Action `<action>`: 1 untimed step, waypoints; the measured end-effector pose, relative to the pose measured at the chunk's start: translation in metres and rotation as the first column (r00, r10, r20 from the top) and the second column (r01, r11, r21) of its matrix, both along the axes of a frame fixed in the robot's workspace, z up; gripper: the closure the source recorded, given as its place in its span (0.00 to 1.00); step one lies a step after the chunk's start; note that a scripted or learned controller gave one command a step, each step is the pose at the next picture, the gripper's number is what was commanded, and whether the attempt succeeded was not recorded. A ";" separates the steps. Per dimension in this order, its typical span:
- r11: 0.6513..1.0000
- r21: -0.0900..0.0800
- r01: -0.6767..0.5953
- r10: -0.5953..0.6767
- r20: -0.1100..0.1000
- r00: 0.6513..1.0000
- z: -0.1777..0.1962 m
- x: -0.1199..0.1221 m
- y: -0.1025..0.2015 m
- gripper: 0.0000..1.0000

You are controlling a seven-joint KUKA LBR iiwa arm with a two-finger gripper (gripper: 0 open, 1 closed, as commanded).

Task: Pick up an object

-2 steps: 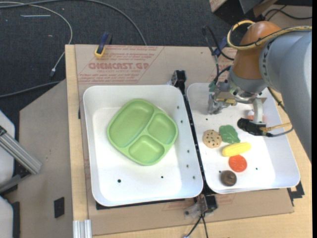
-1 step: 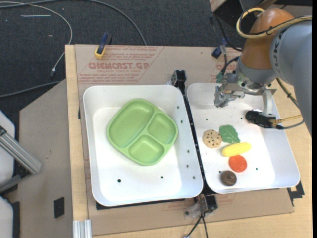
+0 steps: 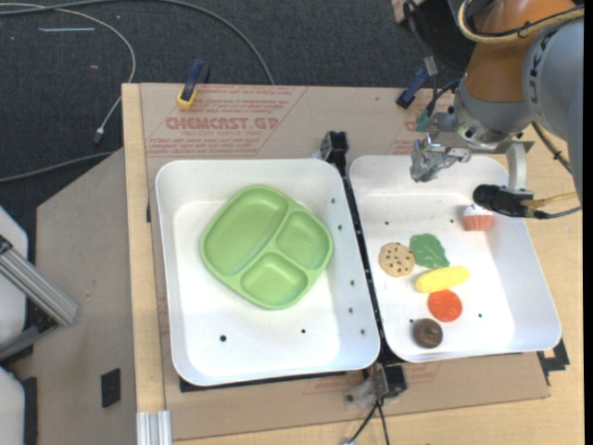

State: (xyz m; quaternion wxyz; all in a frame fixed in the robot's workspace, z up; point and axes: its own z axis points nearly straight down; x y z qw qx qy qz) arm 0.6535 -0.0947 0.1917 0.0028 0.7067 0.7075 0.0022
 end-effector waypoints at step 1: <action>1.000 0.000 0.000 0.000 -0.001 1.000 0.025 0.001 0.000 1.00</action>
